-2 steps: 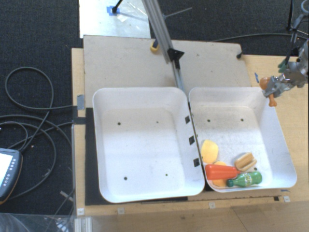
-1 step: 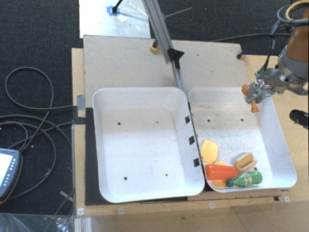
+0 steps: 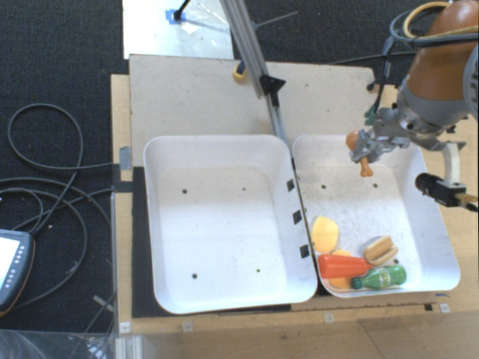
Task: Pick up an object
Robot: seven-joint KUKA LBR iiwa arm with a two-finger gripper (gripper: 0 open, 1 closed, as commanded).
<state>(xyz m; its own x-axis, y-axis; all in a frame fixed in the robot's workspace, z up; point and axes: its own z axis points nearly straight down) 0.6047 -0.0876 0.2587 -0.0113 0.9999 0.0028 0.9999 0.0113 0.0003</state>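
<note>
Hand (image 3: 364, 149) up over right bin (image 3: 430, 223), far end, pinching small orange object (image 3: 365, 167) hanging lengthwise down from fingertips. Remaining items, green bottle (image 3: 380, 277) among them, clustered at near end, well apart from hand.

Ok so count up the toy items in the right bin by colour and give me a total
Yellow: 1, the slice
Orange: 2, the round piece under the carrot
Tan: 1, the hot dog bun
Green: 1, the bottle
Total: 5
A further small orange piece hangs at the claw.
</note>
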